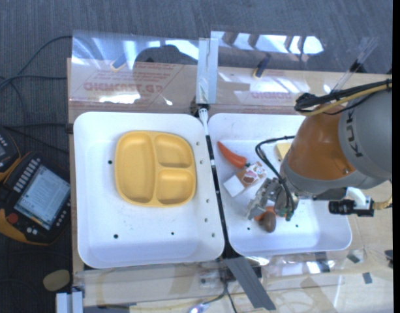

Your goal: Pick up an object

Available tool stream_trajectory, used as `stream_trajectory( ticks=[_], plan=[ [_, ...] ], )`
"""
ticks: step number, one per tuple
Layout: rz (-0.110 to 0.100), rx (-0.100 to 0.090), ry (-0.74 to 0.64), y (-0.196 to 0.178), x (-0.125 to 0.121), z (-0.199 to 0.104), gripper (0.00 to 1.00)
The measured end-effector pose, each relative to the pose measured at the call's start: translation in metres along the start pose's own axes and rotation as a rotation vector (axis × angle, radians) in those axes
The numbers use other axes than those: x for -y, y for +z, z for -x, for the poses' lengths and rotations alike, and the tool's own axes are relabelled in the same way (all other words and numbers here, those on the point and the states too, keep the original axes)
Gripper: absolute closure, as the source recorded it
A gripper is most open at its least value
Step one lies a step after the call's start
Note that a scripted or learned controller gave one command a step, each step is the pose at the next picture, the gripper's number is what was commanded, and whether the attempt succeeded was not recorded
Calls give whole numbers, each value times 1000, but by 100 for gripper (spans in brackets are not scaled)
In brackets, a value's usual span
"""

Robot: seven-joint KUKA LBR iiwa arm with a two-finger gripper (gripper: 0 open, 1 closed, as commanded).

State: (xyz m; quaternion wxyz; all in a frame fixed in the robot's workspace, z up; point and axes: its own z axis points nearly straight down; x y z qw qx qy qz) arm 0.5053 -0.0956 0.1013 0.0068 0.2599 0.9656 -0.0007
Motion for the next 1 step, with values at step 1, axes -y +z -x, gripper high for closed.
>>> stream_trajectory(
  ticks=[1],
  plan=[
    [-2,-13,-188,-83,-56,-56,100]
  ],
)
